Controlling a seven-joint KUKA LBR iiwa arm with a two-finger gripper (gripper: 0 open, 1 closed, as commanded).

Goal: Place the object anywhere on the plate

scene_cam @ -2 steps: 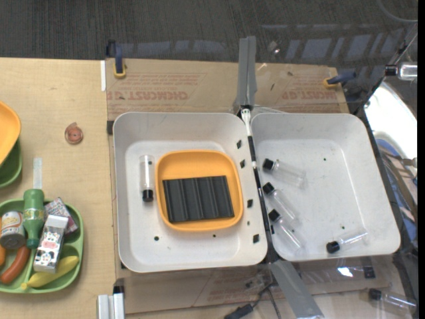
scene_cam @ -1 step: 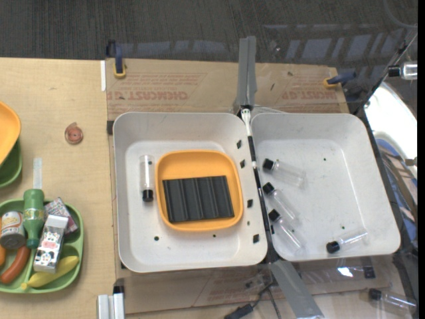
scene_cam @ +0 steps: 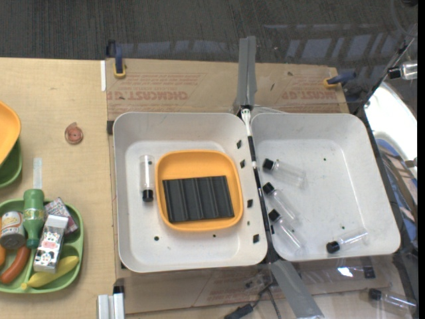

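An orange square plate (scene_cam: 196, 160) lies in the middle of the left bin (scene_cam: 136, 241). A dark grey ribbed block (scene_cam: 201, 199) rests flat on the plate, covering most of its centre. A clear vial with a black cap (scene_cam: 146, 177) lies on the bin floor just left of the plate, cap toward the front. In the right bin (scene_cam: 332, 171) lie several more clear black-capped vials: one near the back left (scene_cam: 282, 171), two along the left wall (scene_cam: 277, 202) (scene_cam: 285, 230), and one at the front (scene_cam: 346, 240).
A green tray (scene_cam: 72, 269) of toy food and bottles stands on the wooden table at the far left, with an orange bowl (scene_cam: 6, 135) behind it. Cardboard (scene_cam: 179, 88) lies under both bins, held by clamps at the back corners.
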